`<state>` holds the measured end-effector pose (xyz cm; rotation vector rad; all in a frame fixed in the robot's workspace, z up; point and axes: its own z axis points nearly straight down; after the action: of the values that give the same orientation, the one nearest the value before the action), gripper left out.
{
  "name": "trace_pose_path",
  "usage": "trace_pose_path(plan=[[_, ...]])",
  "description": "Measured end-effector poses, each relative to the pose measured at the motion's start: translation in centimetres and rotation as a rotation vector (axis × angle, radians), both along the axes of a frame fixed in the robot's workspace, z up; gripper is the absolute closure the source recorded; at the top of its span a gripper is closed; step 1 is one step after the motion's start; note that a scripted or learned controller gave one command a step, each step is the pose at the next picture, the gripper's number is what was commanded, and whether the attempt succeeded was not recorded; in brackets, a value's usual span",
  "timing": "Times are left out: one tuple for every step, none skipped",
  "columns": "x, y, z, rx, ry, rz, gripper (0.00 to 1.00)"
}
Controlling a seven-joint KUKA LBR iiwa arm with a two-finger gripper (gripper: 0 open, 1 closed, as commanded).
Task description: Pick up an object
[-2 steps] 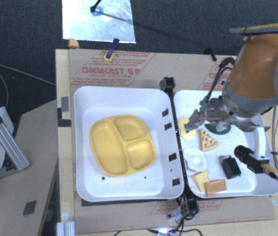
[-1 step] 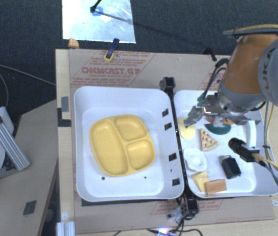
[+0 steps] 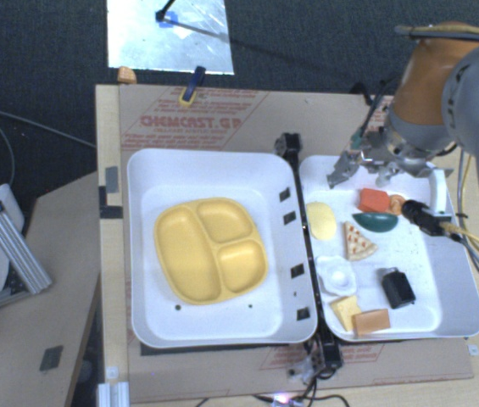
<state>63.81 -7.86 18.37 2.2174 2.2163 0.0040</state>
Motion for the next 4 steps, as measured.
trace_pose_path(plan=[[-13.3, -5.1, -5.5, 0.003, 0.02, -0.008, 0.0], [-9.3, -4.1, -7.4, 0.003, 0.004, 0.006, 0.0], [-0.6, -0.7, -9.7, 0.002, -0.005, 0.01, 0.0], [-0.7, -0.8, -8.4, 0.004, -0.007, 0.009, 1.0]])
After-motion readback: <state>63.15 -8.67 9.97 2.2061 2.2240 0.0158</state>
